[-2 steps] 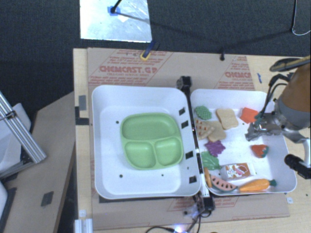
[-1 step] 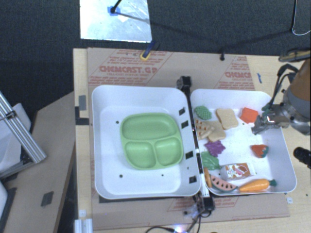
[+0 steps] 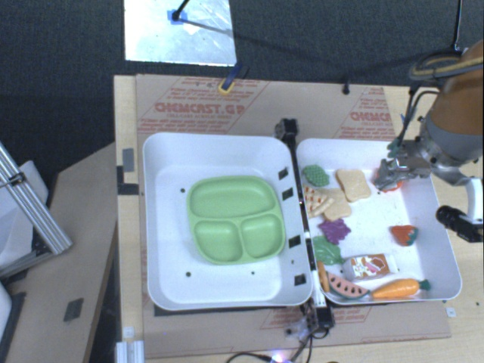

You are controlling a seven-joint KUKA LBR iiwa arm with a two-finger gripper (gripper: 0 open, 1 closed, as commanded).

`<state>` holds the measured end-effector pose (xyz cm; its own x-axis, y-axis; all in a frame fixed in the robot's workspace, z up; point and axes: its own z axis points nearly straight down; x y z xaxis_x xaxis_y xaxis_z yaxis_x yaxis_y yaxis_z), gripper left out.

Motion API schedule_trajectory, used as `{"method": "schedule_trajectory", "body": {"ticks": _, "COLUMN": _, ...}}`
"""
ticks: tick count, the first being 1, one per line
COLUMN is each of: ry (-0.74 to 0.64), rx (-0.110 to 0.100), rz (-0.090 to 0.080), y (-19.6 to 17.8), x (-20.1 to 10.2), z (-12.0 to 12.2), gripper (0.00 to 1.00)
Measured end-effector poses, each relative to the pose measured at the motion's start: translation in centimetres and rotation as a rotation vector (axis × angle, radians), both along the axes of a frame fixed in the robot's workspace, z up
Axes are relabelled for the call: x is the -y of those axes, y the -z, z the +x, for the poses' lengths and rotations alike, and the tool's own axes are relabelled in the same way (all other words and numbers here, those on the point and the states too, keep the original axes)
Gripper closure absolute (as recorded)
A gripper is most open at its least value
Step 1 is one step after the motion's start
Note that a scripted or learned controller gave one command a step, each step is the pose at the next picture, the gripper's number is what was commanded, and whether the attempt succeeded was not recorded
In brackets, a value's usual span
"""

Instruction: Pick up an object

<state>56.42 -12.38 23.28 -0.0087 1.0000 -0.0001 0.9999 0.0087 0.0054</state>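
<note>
As to the tool (image 3: 389,174): hangs low over the far right part of the right bin (image 3: 448,267), on the grey arm (image 3: 454,138) reaching in from the right. Cannot tell how wide open, nor whether anything is in its hold. Shows a small red scrap (image 3: 390,188) just below it, too small to name, and cannot tell if touching.

In the camera view, across the right bin: finds the toy food crowded toward the bin's left wall and near edge, which leaves the middle floor bare and gives room to come down. Counts a toast slice (image 3: 353,184) just beside the tool, probably the easiest target from here; a green leafy piece (image 3: 316,175) near the far left; crackers (image 3: 319,201) touching the toast; purple grapes (image 3: 334,229) below those. Places a strawberry (image 3: 404,234) apart, by itself on open floor, so likely a clean grab too. Sees a small carton (image 3: 368,265), a watermelon slice (image 3: 345,286) and a carrot (image 3: 395,288) packed along the near edge, awkward because close to the wall.

Across the left bin (image 3: 155,203): holds a green divided plate (image 3: 233,219), lying flat in the middle, well apart from the tool.
</note>
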Motion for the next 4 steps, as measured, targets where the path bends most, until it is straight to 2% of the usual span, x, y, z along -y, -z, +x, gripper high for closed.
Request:
{"method": "schedule_trajectory", "body": {"ticks": 1, "ry": -0.001, "rx": -0.001, "rz": 0.001, "y": 0.9, "x": -4.4, "z": 2.9, "gripper": 1.0}}
{"method": "schedule_trajectory", "body": {"ticks": 2, "ry": 0.0, "rx": 0.0, "rz": 0.001, "y": 0.2, "x": -7.4, "z": 6.3, "gripper": 1.0}}
{"method": "schedule_trajectory", "body": {"ticks": 3, "ry": 0.001, "rx": -0.002, "rz": 0.0, "y": 1.8, "x": -10.5, "z": 9.5, "gripper": 1.0}}
{"method": "schedule_trajectory", "body": {"ticks": 4, "ry": 0.008, "rx": -0.002, "rz": -0.001, "y": 1.3, "x": -9.3, "z": 9.5, "gripper": 1.0}}
